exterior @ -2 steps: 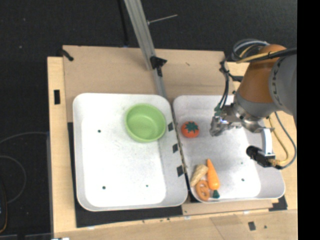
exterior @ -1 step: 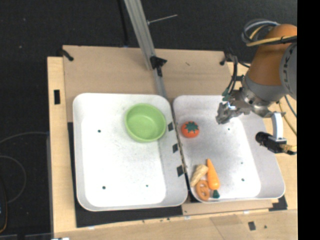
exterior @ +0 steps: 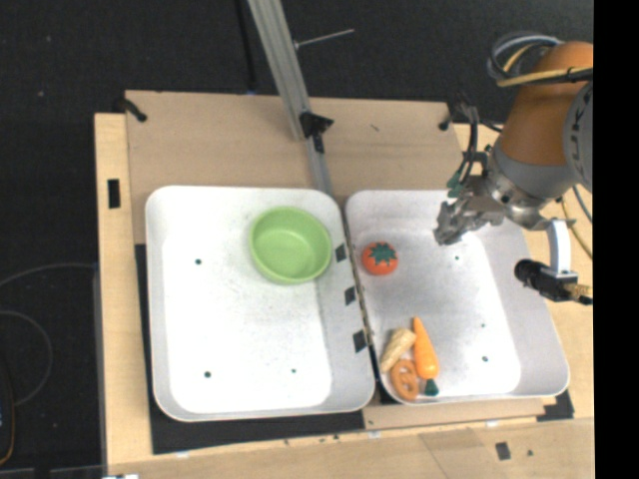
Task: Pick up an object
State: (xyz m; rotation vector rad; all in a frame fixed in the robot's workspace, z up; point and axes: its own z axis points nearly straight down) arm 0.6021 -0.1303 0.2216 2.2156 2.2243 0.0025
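Observation:
My gripper hangs over the upper middle of the right bin, with nothing visible between its fingers. A red toy tomato lies to its left near the bin's left wall. At the bin's front left sit an orange carrot, a pale beige piece and a round orange slice, bunched together. A green bowl rests upright in the upper part of the left bin.
A grey metal post slants down from the top to the gap between the bins. A black fitting on the arm juts over the right bin's right edge. The bench's tan board surrounds both bins.

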